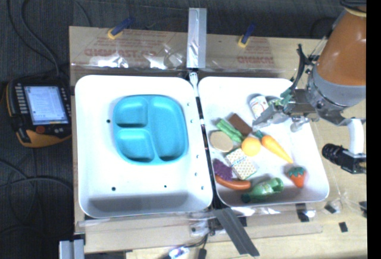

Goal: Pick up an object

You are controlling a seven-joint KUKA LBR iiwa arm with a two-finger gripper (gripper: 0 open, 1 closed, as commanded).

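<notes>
**Gripper hanging over the toy food in the right bin**

The arm [348, 49] is reaching in from the right, and its gripper [275, 110] is hovering above the upper part of the right bin [309, 192]. Whether the fingers are apart or together I cannot tell; nothing is showing between them. Beneath and just left of it a small white jar [258, 105] is lying, with the carrot [275, 146] just below. The rest of the toy food is crowding the bin's left and lower part: a lemon [250, 146], a green bottle [262, 189], a strawberry [297, 175]. The left bin [95, 192] is holding a blue divided tray [149, 128]. A handheld pendant [38, 110] is lying left of the desk [83, 52].
</notes>
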